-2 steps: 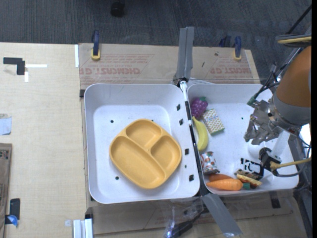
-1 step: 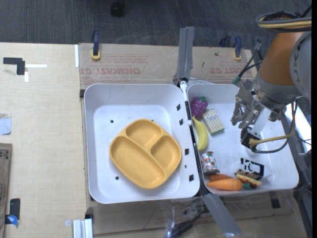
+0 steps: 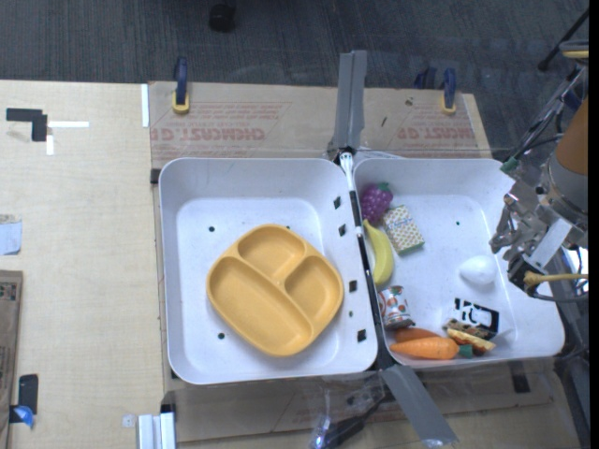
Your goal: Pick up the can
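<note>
can (image 3: 396, 307) beside carrot (image 3: 426, 347), jaws (image 3: 524, 251) at right bin rim (image 3: 524, 279)

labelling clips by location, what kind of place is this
Probably a robotics lab bench, not a kitchen: two white bins clamped on cardboard, toy food such as a banana and carrot, and a robot arm's gripper.

A robotics lab: clamped cardboard (image 3: 281, 120) under white bins (image 3: 178, 251) on a bench (image 3: 75, 204).

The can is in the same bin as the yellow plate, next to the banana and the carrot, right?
Not quite. The camera view shows the can in the right bin, between the banana and the carrot. The yellow plate sits in the left bin.
</note>
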Motion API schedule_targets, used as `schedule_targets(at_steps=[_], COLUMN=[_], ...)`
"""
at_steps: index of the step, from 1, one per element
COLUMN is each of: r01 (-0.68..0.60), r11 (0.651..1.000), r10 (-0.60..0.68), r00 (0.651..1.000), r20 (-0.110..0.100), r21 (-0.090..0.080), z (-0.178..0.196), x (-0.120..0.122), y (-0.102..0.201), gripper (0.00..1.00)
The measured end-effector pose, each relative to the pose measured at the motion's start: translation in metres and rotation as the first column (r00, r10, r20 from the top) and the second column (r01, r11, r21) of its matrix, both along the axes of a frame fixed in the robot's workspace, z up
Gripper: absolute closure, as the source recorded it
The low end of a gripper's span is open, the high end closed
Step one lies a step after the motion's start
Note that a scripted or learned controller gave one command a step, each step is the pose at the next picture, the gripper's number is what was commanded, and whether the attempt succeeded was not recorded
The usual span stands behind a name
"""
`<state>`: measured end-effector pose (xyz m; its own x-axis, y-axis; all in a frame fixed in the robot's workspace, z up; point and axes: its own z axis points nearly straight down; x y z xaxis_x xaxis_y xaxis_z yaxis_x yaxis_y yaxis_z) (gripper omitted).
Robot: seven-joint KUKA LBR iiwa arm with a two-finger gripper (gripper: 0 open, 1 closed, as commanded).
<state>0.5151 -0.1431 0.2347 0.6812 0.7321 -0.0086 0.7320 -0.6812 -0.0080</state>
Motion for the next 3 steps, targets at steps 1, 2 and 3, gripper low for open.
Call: schedule_targets(at_steps=[1,2,3], r01=[0.068,0.083,0.213], r11=[0.998,0.997,0.977], r10=[-0.068,-0.083,-0.213], r00=[0.998,0.997,0.977], r20=[0.003,0.002,0.002], r21=[-0.002,-0.001,-0.003], z=[-0.007,-0.009,0.003], x=[0.082,0.047,0.061], y=[0.054,-0.013,0.017], gripper=[1.00,1.00,1.00])
